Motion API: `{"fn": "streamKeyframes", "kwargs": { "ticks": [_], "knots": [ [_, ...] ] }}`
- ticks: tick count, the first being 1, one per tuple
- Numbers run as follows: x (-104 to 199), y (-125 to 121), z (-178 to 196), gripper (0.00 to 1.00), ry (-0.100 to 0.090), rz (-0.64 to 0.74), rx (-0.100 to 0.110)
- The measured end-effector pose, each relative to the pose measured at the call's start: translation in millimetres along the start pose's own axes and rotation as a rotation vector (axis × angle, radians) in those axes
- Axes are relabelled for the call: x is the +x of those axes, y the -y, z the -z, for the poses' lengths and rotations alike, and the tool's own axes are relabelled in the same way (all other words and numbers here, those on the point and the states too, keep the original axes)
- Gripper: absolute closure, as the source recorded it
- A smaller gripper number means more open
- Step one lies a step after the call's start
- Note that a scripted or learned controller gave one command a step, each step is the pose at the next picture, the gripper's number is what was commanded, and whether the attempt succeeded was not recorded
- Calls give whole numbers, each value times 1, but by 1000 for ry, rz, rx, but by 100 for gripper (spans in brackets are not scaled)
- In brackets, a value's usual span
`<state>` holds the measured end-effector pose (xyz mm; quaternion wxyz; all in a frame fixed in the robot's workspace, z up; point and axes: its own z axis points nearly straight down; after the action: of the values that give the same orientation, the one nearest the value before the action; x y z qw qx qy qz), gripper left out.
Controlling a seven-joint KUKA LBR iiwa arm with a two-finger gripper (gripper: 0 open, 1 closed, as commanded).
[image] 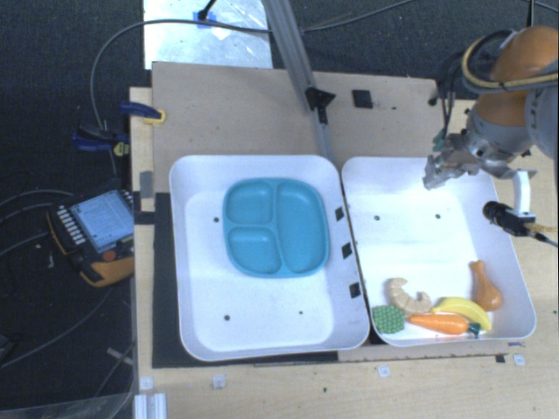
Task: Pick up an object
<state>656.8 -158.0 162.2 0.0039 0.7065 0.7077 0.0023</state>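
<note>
Bench stock, two shallow white plastic bins side by side. Left bin (201, 321): one light-blue plastic plate (276, 227) with three compartments, lying flat toward the far half of the bin. Right bin (410, 225): a cluster of small toy foods crowded into the near corner — a green leafy piece (389, 319) at the left, a pale tan curled piece like a shrimp or pastry (407, 296) just behind it, an orange carrot (438, 324) lying along the near wall, a yellow banana (465, 309) touching the carrot, and a brown drumstick (485, 288) leaning toward the right wall. The rest of this bin's floor is bare.

Arm: grey with an orange band, entering from the right. Gripper (437, 175) hangs over the far edge of the right bin, well apart from the toy cluster. Its tips are small and dark against the wrist; whether they are spread or pressed together cannot be told, and nothing is seen between them.

Step in hand, as judged: approach — no item chosen or touched yet. Next move calls for travel toward the near corner, then a descent on one piece. The drumstick stands slightly apart and looks the easiest target; carrot and banana touch, so a pinch there risks catching both or nudging one against the wall.
</note>
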Motion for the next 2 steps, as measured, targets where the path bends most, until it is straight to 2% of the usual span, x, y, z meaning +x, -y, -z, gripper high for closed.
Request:
{"fn": "streamKeyframes", "kwargs": {
  "ticks": [1, 2],
  "knots": [
    [-4, -6, 65, 100, 0, 3, -1],
    [-4, -8, 104, 100, -1, 4, 1]
  ]
}}
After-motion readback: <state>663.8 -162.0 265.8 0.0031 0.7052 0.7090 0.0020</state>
